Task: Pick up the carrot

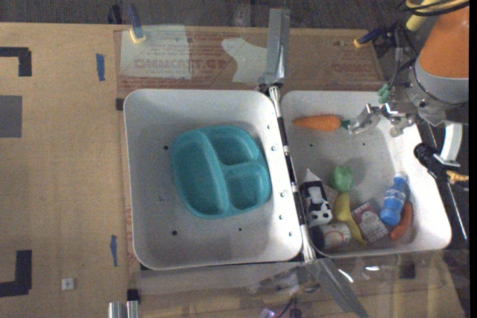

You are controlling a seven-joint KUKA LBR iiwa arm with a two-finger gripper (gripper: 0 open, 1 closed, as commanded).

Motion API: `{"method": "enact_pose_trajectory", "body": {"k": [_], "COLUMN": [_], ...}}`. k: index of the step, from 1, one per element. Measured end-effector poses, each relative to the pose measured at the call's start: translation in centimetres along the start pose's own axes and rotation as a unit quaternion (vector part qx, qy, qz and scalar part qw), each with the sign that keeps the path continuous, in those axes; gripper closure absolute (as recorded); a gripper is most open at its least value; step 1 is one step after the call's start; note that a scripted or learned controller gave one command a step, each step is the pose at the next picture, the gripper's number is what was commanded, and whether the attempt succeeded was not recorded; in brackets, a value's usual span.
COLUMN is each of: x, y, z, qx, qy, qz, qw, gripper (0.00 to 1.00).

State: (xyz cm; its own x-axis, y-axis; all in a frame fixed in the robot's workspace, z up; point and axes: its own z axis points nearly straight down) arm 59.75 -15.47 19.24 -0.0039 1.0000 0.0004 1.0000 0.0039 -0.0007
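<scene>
The camera view looks down on a brown tabletop (59,182) with 2 white bins. The right bin (440,231) is the landmark here. The carrot (317,123) lies flat near the back of the right bin, close to its left wall, with its green top pointing right. The gripper (376,118) hangs over the back of the right bin, just right of the carrot's green top. I cannot tell its state, and nothing sits in it. At the front of the right bin lie a green toy (342,178), a blue bottle (393,201) and a black-and-white carton (316,202). Left of the right bin, the left bin (149,115) holds a teal tray (220,170) with 3 parts.
</scene>
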Motion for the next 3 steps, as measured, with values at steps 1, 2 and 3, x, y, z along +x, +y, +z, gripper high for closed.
{"method": "enact_pose_trajectory", "body": {"k": [1,2,3], "x": [4.4,3.9,4.7], "y": [6.0,7.5,6.4], "z": [5.2,9.5,9.4], "qx": [-0.001,-0.007,-0.013], "qy": [-0.001,0.0,-0.003], "qz": [0.097,0.062,0.009], "qw": [0.9953,0.9981,0.9999], "gripper": [0.0,0.0,0.0]}}
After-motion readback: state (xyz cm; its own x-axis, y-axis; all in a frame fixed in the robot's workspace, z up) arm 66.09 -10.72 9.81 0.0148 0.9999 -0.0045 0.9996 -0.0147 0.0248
